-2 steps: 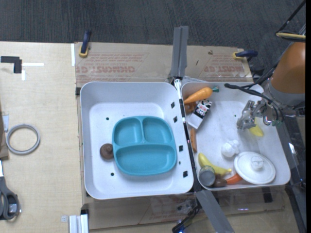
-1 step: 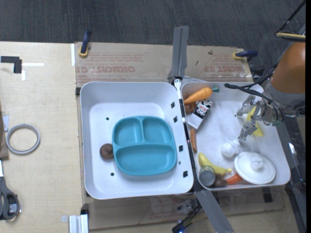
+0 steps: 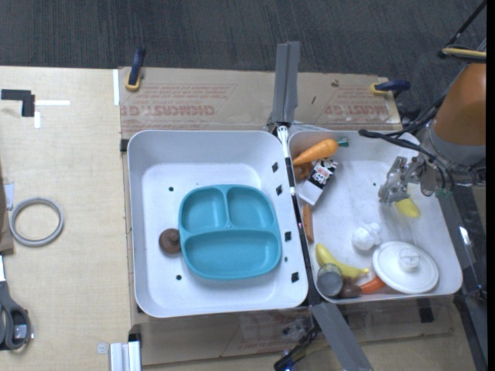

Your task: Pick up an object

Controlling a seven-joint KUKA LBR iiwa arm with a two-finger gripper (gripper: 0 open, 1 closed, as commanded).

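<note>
1. We see the arm [image 3: 464, 107] enter from the right, with the claw [image 3: 396, 184] low over the right bin [image 3: 445, 230], near its right wall.
2. We cannot tell how far the claw is open; the view is too coarse at that point.
3. A small yellow object [image 3: 408, 207] lies just below the claw, touching or nearly touching it. We cannot confirm that it sits in the claw's grip.
4. The right bin also holds a carrot [image 3: 315, 151] at its upper left corner, a black-and-white packet [image 3: 321, 175] beneath it, a white lump [image 3: 365, 236], a white round lid [image 3: 405, 267], a banana [image 3: 340, 263] and a grey can [image 3: 329, 282].
5. The left bin [image 3: 147, 207] holds a teal divided plate [image 3: 230, 232], with a brown ball [image 3: 169, 240] touching its left edge.
6. On the counter [image 3: 62, 168], left of the bins, lies a grey ring [image 3: 34, 221].
</note>
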